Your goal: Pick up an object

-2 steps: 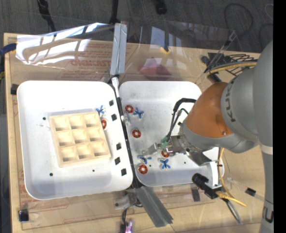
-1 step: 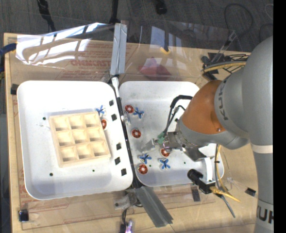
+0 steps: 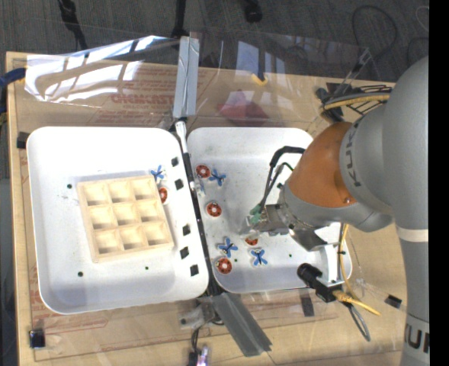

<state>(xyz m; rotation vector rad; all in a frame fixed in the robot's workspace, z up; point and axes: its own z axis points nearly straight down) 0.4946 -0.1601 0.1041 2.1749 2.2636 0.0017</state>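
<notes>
Arm: grey with an orange band, reaching in from 3 o'clock over the right bin (image 3: 232, 143).
End effector (image 3: 258, 221): lowered near the middle of the right bin, just above its floor; whether it is wide or narrow cannot be told, the tip being too small and partly masked by the wrist.
Objects on offer: red rings at 10 o'clock (image 3: 203, 171), 9 o'clock (image 3: 213, 210) and 7 o'clock (image 3: 224, 265) of the right bin; blue jacks at 10 o'clock (image 3: 219, 178), 7 o'clock (image 3: 226, 246) and 6 o'clock (image 3: 258, 258).
Nearest candidate: a small red piece (image 3: 252, 241) just beside the end effector, at its 6 o'clock.
Left bin (image 3: 49, 204): a wooden tray (image 3: 125, 218) of nine cells lies at centre.
Progress: nothing is seen lifted; the descent is judged under way or complete, with grasp and lift left.
</notes>
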